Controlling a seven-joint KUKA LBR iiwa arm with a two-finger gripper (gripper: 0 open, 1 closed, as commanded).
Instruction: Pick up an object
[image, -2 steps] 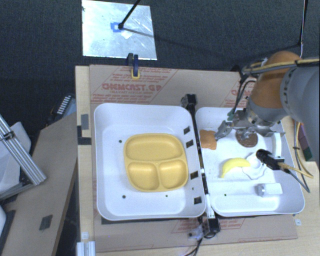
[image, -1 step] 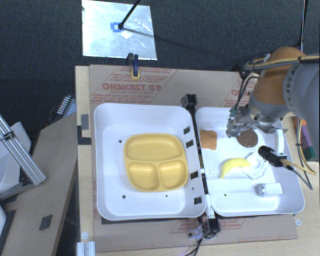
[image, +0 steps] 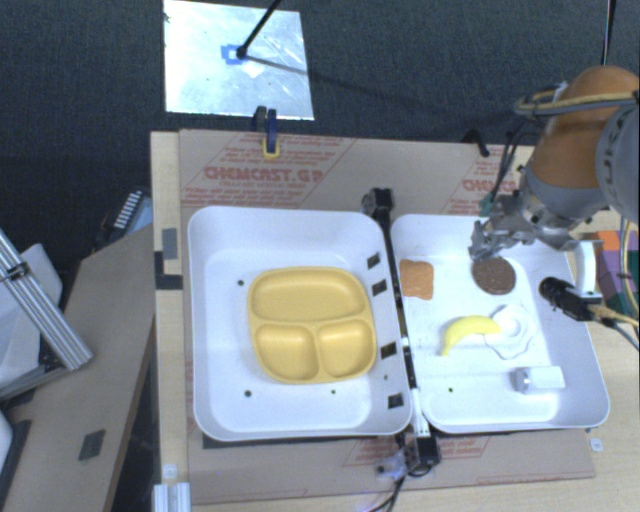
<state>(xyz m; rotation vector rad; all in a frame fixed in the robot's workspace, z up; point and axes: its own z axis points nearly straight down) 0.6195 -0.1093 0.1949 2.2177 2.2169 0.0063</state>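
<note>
Two shallow white bins side by side on the table: left bin (image: 215, 250) at frame centre-left, right bin (image: 570, 400) at centre-right. Inside the left bin, a yellow divided plate (image: 305, 322), three compartments, lying flat and alone, probably parked there as a possible drop spot. Scattered over the right bin, the candidates for picking: an orange-brown toast slice (image: 417, 279) near the bin's upper left, a brown round patty (image: 494, 275) further right, a yellow banana (image: 470, 331) below at the bin's middle, a white fried egg piece (image: 508, 332) touching the banana's right end, and a small white block (image: 537, 378) toward the lower right. Spread loosely apart for the most part, leaving room for fingers around each item. Reaching in from the right edge of the frame, the grey arm with its orange band (image: 590, 90), wrist bent downward. Tool (image: 497, 240) low over the upper part of the right bin, just above the patty's upper edge, seemingly lined up on that piece. Finger spread impossible to judge from this slanted angle, too small and dark against the patty; nothing visibly between them. Likely stage: descent or alignment before a grasp, with the patty not yet lifted. Flat, thin patty likely hard to pinch from above.
</note>
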